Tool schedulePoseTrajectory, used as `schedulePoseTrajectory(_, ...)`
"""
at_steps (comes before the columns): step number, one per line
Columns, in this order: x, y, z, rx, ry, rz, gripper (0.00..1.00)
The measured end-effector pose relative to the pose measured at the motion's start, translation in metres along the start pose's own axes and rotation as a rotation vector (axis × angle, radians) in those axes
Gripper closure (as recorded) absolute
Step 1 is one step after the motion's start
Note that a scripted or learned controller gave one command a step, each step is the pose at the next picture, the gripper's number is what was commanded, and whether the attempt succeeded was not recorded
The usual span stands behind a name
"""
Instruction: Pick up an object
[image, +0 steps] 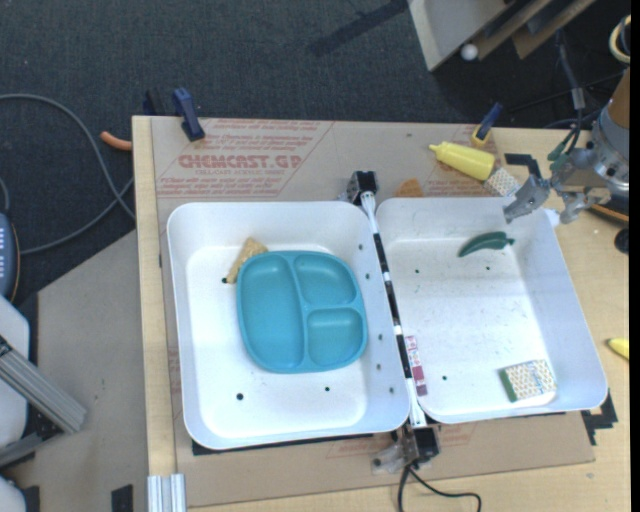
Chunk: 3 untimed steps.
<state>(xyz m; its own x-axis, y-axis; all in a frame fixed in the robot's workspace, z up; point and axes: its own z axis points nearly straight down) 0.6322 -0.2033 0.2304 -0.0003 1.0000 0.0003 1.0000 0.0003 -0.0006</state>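
the end effector hangs over the far right corner of the right bin, its two fingers spread apart with nothing between them. just to its left and slightly nearer, a small dark green curved object lies on the bin floor, apart from the fingers. a patterned sponge-like block sits in the near right corner of the same bin. in the left bin a teal divided plate rests, with a tan scrap touching its far left edge. a yellow bottle lies on the table beyond the right bin.
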Motion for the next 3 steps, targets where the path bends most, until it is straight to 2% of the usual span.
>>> schedulePoseTrajectory(1,-0.007,0.026,0.102,0.004,0.001,-0.001,0.0)
schedulePoseTrajectory(2,0.023,0.034,0.146,0.003,0.001,-0.001,0.0)
schedulePoseTrajectory(3,0.1,0.034,0.146,0.003,0.002,-0.001,0.0)
